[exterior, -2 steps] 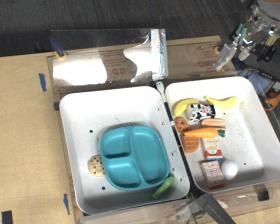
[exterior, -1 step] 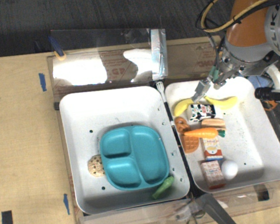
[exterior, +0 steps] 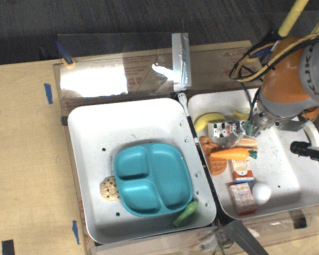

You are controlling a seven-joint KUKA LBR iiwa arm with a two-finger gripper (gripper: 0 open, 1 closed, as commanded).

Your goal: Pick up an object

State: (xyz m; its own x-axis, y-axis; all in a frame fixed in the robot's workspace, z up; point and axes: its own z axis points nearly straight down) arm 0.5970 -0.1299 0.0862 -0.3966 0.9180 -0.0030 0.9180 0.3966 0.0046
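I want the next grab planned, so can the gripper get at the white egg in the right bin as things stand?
Probably yes. The white egg lies uncovered near the right bin front edge, touching only the small carton beside it; the gripper sits over the pile further back.

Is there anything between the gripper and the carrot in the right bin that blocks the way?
Nothing visible does. The gripper is low over the right bin, just up and right of the carrot. The banana lies farther up-left, off that path.
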